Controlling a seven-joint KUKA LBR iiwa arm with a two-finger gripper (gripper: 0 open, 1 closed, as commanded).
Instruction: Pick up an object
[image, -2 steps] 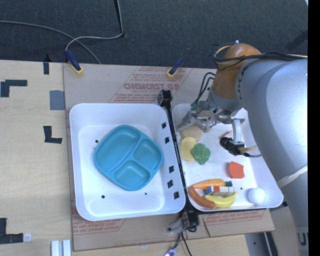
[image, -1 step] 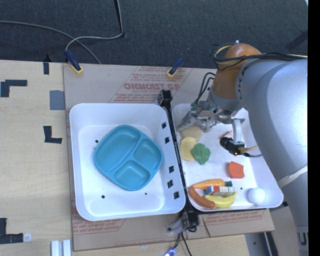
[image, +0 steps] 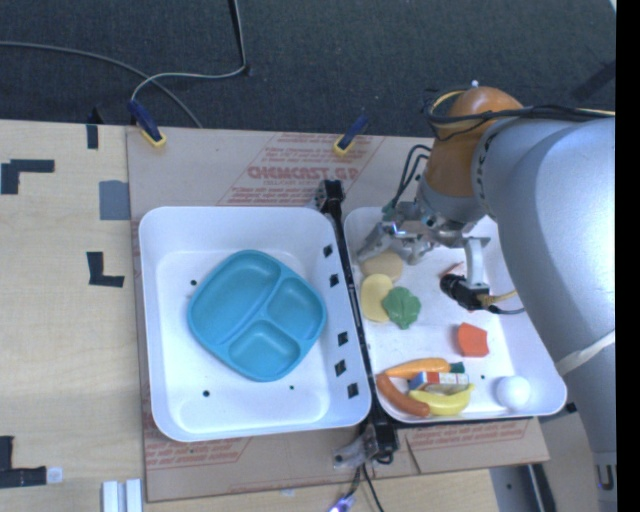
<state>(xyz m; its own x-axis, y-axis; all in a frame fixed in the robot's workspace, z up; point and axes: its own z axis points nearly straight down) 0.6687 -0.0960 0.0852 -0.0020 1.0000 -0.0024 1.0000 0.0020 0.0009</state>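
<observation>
blue plastic first: a divided plate (image: 258, 314) lies tilted in the left bin (image: 160, 240), alone there. the right bin (image: 545, 385) holds the likely targets: a pale yellow disc (image: 374, 295) with a green leafy piece (image: 403, 306) touching it, an orange block (image: 472, 339) well to their right, and along the near wall a cluster of carrot (image: 420, 367), sausage (image: 392, 396) and banana (image: 443, 401), with a white ball (image: 513, 391) in the corner. all of these rest on the bin floor, so by my reading nothing is picked yet and the whole grasp and lift remain. the gripper (image: 400, 238) hangs low over the far end of the right bin, just behind the disc, wrist bent down from the grey arm (image: 550, 210). i cannot tell whether its jaws are spread or pressed together.
</observation>
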